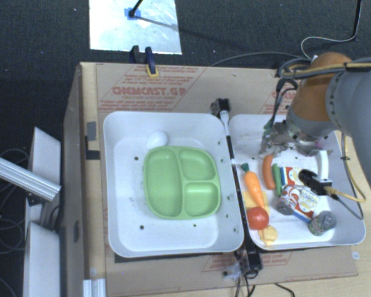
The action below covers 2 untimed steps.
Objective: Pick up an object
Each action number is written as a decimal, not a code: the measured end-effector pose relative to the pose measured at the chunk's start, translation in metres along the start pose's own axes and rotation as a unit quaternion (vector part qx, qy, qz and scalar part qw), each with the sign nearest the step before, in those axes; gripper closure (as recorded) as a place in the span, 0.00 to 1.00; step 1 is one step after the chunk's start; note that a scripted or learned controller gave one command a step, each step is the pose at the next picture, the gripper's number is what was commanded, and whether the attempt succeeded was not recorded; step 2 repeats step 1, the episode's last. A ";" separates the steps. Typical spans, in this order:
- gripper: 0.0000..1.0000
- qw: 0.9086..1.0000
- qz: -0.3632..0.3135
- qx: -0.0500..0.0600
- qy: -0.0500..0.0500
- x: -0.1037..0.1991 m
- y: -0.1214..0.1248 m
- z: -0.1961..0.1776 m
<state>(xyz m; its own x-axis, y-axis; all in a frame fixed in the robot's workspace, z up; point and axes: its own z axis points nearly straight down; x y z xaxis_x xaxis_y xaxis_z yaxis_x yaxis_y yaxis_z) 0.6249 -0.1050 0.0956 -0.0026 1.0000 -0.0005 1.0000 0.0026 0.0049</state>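
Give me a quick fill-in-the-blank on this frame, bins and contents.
1. The green divided tray lies in the ____ bin of the camera view.
2. The tray has ____ compartments.
3. The orange carrot lies in the ____ bin.
4. The red tomato lies just ____ the carrot in the image.

Missing words: left; three; right; below
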 end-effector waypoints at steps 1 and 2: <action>1.00 1.000 -0.001 0.000 0.000 0.051 -0.019 -0.090; 1.00 1.000 -0.001 0.000 0.000 0.051 -0.019 -0.090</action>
